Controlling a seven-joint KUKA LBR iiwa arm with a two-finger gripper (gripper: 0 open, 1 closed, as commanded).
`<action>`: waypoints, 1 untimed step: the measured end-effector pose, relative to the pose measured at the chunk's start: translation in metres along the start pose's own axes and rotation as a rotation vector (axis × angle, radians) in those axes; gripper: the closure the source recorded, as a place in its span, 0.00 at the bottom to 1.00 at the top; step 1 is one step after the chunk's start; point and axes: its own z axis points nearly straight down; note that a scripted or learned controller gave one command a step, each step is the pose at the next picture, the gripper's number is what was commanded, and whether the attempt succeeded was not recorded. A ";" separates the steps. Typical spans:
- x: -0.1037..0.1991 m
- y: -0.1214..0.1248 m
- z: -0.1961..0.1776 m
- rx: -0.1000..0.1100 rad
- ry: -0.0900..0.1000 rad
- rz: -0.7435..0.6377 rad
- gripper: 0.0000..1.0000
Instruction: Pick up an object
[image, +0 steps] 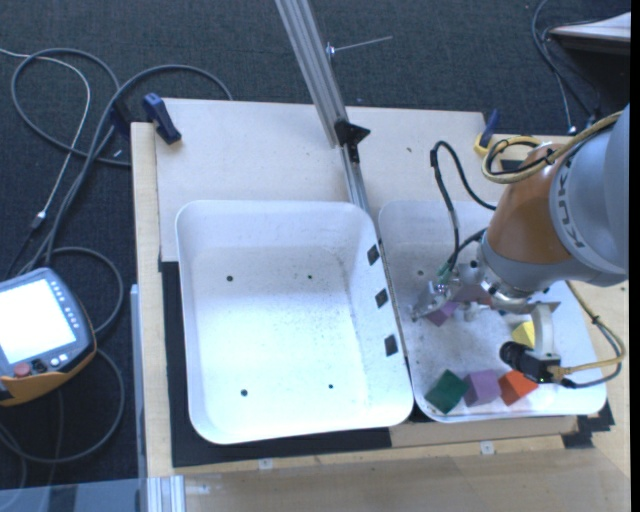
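Three blocks (483, 387) lie along the right bin's (400, 240) near edge

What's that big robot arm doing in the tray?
The arm is reaching into the right bin, trying to pick something up. Its claw is down low by a small purple piece, but I can't tell if it has grabbed it. A green block, a purple block, an orange block and a yellow one lie nearby. The left bin sits beside it.
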 end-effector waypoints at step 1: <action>0.007 0.018 0.000 -0.010 -0.003 -0.004 0.00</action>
